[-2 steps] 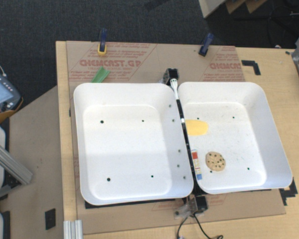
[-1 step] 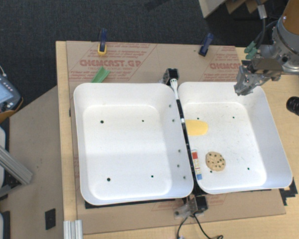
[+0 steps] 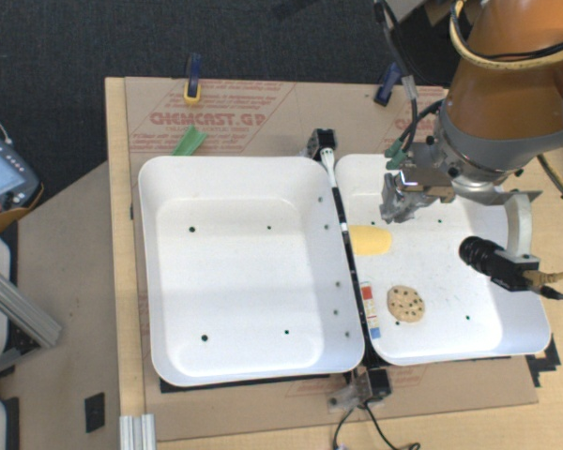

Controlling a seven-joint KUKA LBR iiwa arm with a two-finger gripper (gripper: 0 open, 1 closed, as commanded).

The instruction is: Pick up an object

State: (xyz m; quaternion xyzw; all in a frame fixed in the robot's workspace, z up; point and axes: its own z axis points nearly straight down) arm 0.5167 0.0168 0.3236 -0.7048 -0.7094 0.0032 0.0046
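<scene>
Closest to the lens looms the robot arm [image 3: 511,73], its orange band and grey wrist coming in from the upper right and hanging over the right bin. Beneath everything lies the worktop [image 3: 127,157], a brown board printed with red lettering and held at its far edge by a yellow clamp [image 3: 193,87] and a blue clamp [image 3: 388,82], with a green strip [image 3: 189,142] lying just by the left bin's far corner.

Next in size, the left bin [image 3: 159,251] is a shallow white tray with a few small dark holes in its floor. Touching it along a dark seam is the right bin [image 3: 507,331], also white, which carries the loose things.

At the arm's tip, the gripper [image 3: 397,206] points down over the far left part of the right bin, just above and to the right of a yellow block [image 3: 370,241]; whether it is spread or closed I cannot tell, and nothing is seen between its tips. That yellow block rests on the bin floor right against the seam. Nearer the front, well apart from the gripper, lies a round cookie [image 3: 405,304] with dark chips. Just left of the cookie, a small red, white and blue packet [image 3: 369,309] lies along the seam.
</scene>
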